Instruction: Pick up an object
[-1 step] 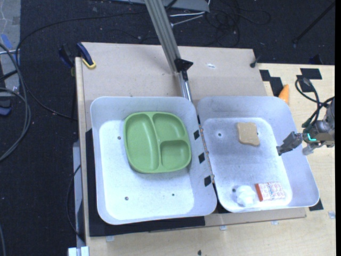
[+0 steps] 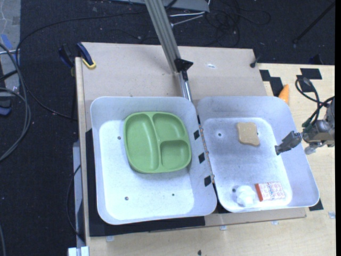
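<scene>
Three candidates: all lie loose in the right bin [image 2: 298, 159]; none is held.
Tan slab: a bread-like piece [image 2: 248, 133] at about 12 o'clock in that bin, flat on the floor, well apart from the other two.
Red-and-white packet: [image 2: 270, 191] at about 5 o'clock, lying flat near the front wall.
White lump: a crumpled pale thing [image 2: 244, 196] at about 6 o'clock, just beside the packet; whether they touch I cannot tell.
Gripper: [image 2: 288, 142] at about 3 o'clock over the right bin's rim, one dark finger pointing inward; whether its fingers are spread or pressed together I cannot tell.
Left bin: [image 2: 106, 159] bears a green divided plate [image 2: 157, 142], a little toward 12 o'clock.
Risk, flat items: slab and packet lie low, so fingers may close above them or skid off.
Risk, crowding: near the front wall, a descent could strike the rim or nudge the lump instead of the packet.
</scene>
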